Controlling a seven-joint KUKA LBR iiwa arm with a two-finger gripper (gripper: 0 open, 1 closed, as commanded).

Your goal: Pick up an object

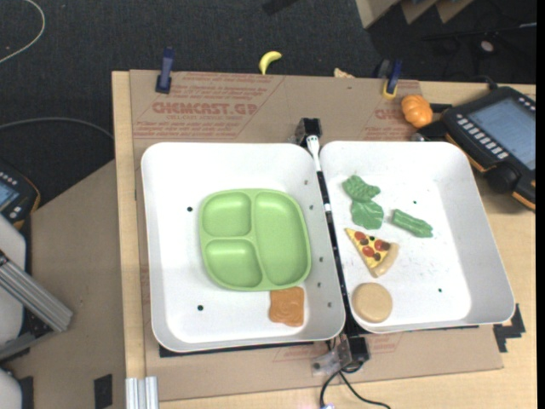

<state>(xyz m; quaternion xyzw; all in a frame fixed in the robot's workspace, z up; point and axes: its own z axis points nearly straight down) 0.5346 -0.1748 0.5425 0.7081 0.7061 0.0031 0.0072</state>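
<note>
Nearest the camera, a round tan cookie (372, 302) lies in the right bin (477, 254), and an orange toast piece (288, 306) lies in the left bin (162, 254) just below the green divided plate (254, 238). Farther back in the right bin sit a pizza slice (372, 250), a green pod (412, 223) and green leaves (364, 201). Of the gripper, nothing can be told.

Two shallow white bins sit side by side on a bench. The left bin (162, 228) holds a green divided plate (254, 238) with a toast slice (288, 306) just below it. The right bin (460, 228) holds leafy greens (364, 201), a green pod (412, 223), a pizza slice (372, 250) and a round cookie (372, 302).
</note>
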